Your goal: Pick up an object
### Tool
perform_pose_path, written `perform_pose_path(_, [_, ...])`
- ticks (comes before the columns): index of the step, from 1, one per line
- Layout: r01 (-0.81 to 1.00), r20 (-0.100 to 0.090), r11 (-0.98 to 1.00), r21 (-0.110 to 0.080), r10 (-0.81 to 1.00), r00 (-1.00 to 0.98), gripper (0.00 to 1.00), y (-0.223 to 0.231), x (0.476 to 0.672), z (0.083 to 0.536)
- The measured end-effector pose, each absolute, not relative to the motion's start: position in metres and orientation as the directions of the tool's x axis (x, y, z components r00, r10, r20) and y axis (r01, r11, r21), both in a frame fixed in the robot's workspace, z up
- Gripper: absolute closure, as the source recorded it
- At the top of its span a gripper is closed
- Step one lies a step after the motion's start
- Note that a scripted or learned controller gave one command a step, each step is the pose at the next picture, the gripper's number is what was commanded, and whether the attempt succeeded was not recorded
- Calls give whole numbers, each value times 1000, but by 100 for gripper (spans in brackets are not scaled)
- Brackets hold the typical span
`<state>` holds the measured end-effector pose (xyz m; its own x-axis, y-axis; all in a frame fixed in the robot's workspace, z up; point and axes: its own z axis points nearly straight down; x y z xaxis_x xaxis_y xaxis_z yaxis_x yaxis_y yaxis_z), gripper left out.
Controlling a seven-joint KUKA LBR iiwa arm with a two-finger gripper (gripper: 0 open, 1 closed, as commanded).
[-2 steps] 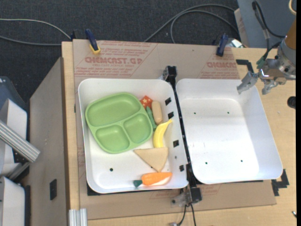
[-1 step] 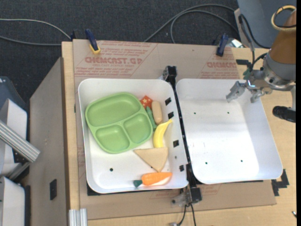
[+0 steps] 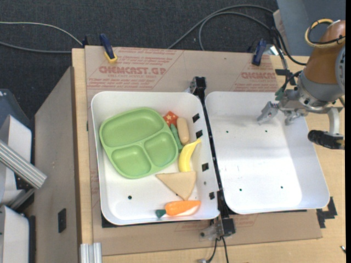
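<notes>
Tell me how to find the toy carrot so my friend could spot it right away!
Look in the left white bin, the one holding the big green divided plate. Go to the bin's front edge, below the tan wedge and the yellow banana. The carrot lies there on its side, the only orange thing, with a small green tip at its left end.
</notes>
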<state>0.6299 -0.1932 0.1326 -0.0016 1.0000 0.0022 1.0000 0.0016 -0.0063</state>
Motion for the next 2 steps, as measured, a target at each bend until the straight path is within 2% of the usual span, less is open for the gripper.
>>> perform_pose_path(1, [1000,2,2,-6,1000,-2,0,-192,629,82])
perform_pose_path(2, [1000,1,3,1,1000,-3,100,-192,631,97])
